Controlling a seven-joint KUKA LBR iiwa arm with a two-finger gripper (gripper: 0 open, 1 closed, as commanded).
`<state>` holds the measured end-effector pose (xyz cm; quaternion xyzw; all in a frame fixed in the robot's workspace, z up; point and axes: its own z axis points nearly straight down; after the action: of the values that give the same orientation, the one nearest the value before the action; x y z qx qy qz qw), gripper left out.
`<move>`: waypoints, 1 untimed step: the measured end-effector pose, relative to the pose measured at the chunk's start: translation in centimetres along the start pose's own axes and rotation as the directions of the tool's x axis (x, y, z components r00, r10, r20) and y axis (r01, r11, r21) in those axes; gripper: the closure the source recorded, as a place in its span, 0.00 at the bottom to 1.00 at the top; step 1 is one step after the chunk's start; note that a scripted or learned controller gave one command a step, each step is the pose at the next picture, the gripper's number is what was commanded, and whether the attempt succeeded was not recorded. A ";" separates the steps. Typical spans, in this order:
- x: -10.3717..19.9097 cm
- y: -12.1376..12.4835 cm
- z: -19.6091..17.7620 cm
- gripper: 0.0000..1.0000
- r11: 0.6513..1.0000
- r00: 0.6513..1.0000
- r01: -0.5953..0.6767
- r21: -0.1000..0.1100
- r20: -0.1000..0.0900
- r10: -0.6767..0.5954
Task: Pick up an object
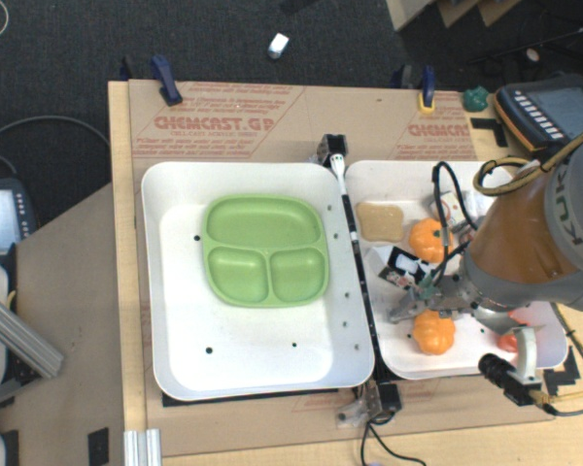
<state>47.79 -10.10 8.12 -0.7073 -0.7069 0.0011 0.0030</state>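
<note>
Brown bench (272, 115) bears two bins; pincer (423, 299) low between two orange round fruits (433, 333); grip state unclear; nothing lifted yet.

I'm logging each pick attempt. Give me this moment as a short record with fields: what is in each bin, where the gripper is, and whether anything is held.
left bin: green divided plate
right bin: tan block, two orange fruits, upper and lower
gripper: over the right bin, between the two orange fruits
held: nothing seen between the fingers
arm: reaches in from the right, hiding part of the right bin
</note>
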 end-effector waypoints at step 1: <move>-0.1 0.1 -1.3 1.00 1.000 1.000 -0.001 -0.007 0.003 0.001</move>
<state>47.89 -10.21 9.47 -0.7077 -0.7065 -0.0003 -0.0004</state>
